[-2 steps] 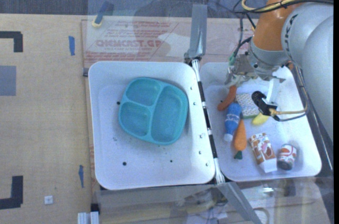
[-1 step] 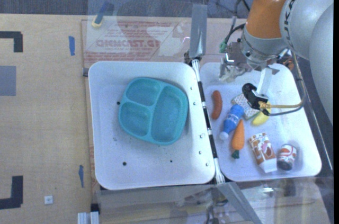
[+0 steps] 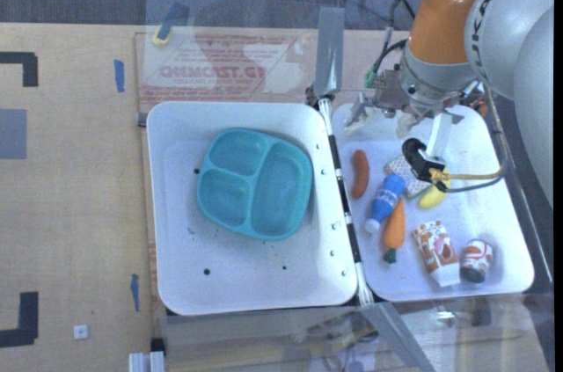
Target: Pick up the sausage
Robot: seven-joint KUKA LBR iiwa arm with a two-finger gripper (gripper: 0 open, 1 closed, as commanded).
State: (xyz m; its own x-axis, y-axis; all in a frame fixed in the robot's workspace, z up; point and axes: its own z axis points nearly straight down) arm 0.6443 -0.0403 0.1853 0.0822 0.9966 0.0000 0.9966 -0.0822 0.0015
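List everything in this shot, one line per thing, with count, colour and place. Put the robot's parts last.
sausage: one, reddish brown, right bin, near its left wall
bottle: one, blue and white, right of the sausage
carrot: one, orange, below the bottle
banana: one, yellow, middle of the right bin
carton: one, red and white, front of the right bin
can: one, red and white, right of the carton
divided plate: one, teal, left bin
bins: two, white, side by side
arm: one, grey with orange band, above the right bin
gripper: one, grey, over the right bin's back edge
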